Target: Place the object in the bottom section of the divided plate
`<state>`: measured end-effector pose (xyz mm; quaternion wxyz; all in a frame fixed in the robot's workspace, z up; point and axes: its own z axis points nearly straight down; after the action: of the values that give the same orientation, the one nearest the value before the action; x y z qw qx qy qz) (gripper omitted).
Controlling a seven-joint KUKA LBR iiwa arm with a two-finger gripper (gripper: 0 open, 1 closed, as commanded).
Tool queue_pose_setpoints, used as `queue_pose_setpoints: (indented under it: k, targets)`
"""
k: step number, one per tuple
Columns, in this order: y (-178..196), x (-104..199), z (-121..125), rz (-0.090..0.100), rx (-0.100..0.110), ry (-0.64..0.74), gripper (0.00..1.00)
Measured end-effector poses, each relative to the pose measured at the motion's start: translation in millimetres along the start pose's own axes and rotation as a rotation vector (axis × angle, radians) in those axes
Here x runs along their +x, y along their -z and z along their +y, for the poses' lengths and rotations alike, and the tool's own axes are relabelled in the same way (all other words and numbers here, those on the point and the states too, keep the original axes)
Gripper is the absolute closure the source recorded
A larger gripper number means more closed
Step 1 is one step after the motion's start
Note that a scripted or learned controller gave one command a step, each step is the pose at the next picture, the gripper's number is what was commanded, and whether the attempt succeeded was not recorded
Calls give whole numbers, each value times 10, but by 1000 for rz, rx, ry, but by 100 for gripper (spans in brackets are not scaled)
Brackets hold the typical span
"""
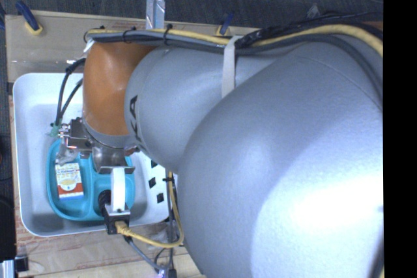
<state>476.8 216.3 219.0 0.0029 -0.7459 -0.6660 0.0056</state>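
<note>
Seemingly, the gripper [98, 154] hangs over the blue divided plate [85, 213] in the white bin [26, 140]; whether it grips anything, I cannot tell. The orange-labelled packet [68, 178] lies in the plate's compartment at the view's left. Descending could crush the packet or shove the plate.

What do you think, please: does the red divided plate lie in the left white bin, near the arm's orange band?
The divided plate is blue, not red, as the camera view shows; it does lie in the left white bin, near the arm's orange band.
</note>
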Motion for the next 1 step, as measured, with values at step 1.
queue_pose_setpoints:
  k: [1]
  targets:
    - [0, 0, 0, 0, 0, 0, 0]
